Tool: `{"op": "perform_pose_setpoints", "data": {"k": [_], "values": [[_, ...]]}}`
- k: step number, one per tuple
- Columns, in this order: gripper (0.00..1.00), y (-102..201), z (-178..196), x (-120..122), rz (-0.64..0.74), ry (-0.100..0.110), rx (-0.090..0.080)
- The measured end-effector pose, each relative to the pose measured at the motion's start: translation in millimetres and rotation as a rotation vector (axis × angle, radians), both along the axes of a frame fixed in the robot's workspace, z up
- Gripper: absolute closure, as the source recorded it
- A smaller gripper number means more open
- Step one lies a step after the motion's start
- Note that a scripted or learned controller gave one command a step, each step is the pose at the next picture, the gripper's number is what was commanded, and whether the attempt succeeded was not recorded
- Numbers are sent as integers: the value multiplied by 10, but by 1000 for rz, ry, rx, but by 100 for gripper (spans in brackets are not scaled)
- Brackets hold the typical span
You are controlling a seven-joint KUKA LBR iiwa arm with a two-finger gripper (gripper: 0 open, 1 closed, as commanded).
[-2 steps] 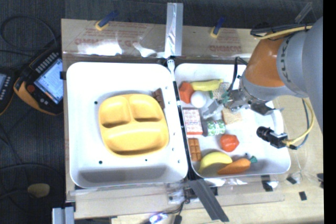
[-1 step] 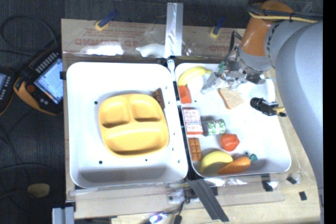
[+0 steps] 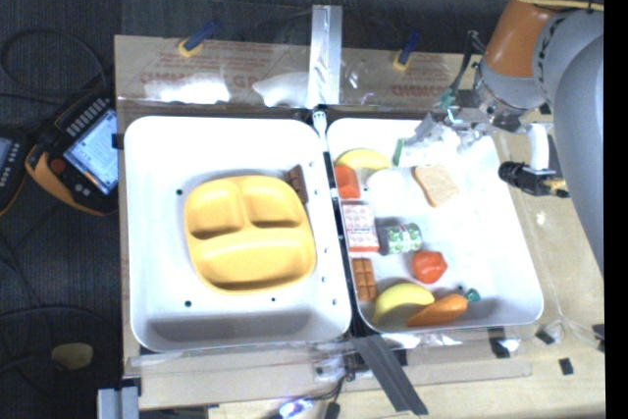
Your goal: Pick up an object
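The table [image 3: 549, 348] holds two white bins side by side. The left bin [image 3: 157, 162] has a big yellow tray [image 3: 250, 231] in it, with a small brown piece [image 3: 296, 180] at the tray's top right corner. The right bin [image 3: 510, 240] is full of toy food. There is a slice of bread [image 3: 436, 184] near the top, a yellow banana [image 3: 361, 158] and an orange block [image 3: 345, 181] by the left wall, a red and white packet [image 3: 358, 227], a little green pack [image 3: 401, 237], a red tomato [image 3: 429, 265], a brown chocolate bar [image 3: 364, 279], a yellow-green apple [image 3: 397, 301] and a carrot [image 3: 439, 310] at the bottom. The arm [image 3: 535, 25] comes in from the right. Its pincer [image 3: 446, 128] hangs over the top edge of the right bin, just above the bread, and it is too blurry to tell how wide it is or if it has anything
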State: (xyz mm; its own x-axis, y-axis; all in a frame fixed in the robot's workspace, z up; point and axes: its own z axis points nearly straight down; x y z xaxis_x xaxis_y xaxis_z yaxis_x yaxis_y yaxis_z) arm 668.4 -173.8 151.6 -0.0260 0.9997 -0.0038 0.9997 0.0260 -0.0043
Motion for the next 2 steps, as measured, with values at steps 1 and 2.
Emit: {"op": "perform_pose_setpoints", "data": {"k": [1, 2], "values": [[0, 100, -610, -837, 403, -16, -2], [0, 369, -593, -1393, 513, -26, -10]]}}
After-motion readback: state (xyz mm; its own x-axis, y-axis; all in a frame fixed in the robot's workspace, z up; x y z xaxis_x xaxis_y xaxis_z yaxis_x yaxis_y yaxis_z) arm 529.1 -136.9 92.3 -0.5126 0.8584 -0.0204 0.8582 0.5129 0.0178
